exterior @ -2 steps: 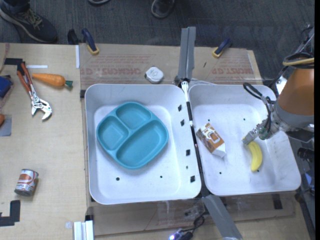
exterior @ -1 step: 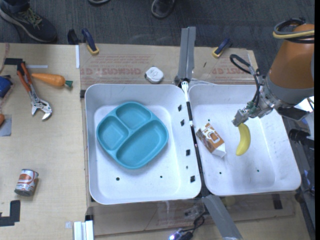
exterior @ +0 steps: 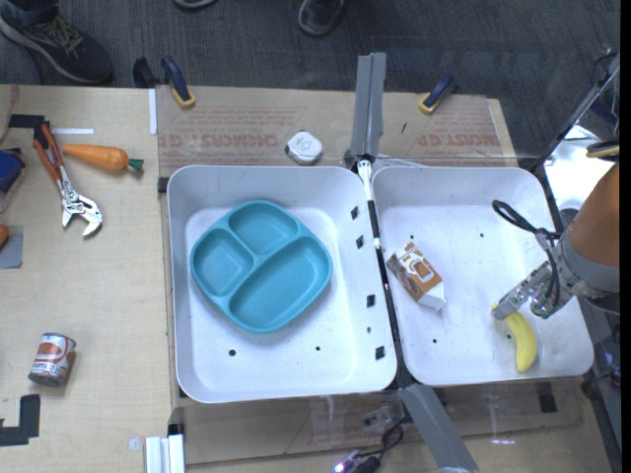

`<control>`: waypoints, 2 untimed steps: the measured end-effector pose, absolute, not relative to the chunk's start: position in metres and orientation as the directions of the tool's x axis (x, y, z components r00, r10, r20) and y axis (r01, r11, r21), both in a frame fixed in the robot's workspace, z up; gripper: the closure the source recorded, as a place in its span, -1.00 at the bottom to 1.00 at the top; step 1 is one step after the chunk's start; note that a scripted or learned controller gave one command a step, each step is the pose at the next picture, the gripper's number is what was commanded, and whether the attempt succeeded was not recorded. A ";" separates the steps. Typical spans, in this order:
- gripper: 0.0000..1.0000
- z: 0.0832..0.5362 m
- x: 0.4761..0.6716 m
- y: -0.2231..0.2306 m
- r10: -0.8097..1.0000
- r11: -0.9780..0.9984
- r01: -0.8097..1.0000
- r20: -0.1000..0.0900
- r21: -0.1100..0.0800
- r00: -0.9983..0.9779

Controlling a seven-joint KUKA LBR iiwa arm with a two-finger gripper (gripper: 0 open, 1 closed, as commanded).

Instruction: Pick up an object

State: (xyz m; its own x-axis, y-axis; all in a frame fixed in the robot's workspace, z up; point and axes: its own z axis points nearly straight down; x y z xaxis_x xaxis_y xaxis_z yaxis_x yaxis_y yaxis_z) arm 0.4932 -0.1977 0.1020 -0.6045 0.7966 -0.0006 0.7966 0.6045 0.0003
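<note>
Low at the frame's right, your gripper (exterior: 517, 306), finger state I cannot tell, sits at the banana (exterior: 523, 342); centre over its middle before lifting.

The gripper (exterior: 520, 302) sits low in the right bin (exterior: 463, 180), its tip at the banana's (exterior: 522, 342) upper end. A small carton (exterior: 416, 276) lies nearby. A blue divided plate (exterior: 260, 264) fills the left bin (exterior: 182, 284).

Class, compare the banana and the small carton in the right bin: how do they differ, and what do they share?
The banana is yellow and curved; the carton is brown-and-white and boxy. The banana lies at the tool, near the bin's right side; the carton lies apart, nearer the left wall. Both lie flat in the right bin.
</note>
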 end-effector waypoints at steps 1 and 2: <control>1.00 0.131 0.552 -0.131 0.829 0.559 0.829 -0.002 0.002 -0.559; 1.00 0.193 0.628 -0.088 0.890 0.457 0.890 -0.002 0.002 -0.457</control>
State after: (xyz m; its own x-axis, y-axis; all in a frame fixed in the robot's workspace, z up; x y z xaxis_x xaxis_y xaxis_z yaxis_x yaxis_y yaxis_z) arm 0.6285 -0.0880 0.1926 -0.4567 0.8896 -0.0025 0.8896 0.4567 0.0019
